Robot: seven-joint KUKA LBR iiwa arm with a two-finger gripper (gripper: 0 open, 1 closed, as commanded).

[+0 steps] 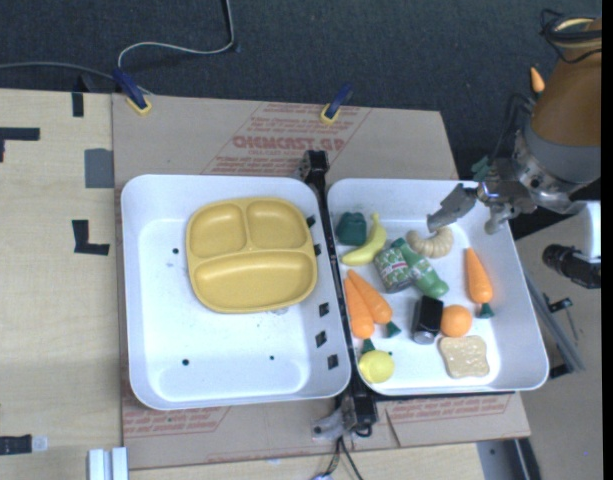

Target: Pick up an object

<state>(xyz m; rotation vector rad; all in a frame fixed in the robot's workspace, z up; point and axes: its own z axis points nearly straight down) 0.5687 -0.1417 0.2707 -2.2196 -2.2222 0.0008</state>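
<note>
- Toy foods, smooth and plastic-looking, lie crowded in the right bin, a shallow white tray with rounded corners.
- The left bin, of the same glossy white, holds a yellow plate with three moulded compartments, toward its 12 o'clock side.
- At the right bin's 9 o'clock edge lie two tapered orange carrots. Above them are a dark green lumpy vegetable and a curved yellow banana.
- At 7 o'clock sits a rounded yellow lemon.
- Near the middle are a crinkled green packet, a ridged beige croissant and a black block.
- Toward 4 o'clock are a round orange fruit and a flat tan bread slice, just beside each other.
- At 3 o'clock lies a lone carrot, pointed end down.
- The gripper hangs over the bin's 1 o'clock corner. Its grey metal fingers are spread with nothing between them, and the left tip is near the croissant.
</note>
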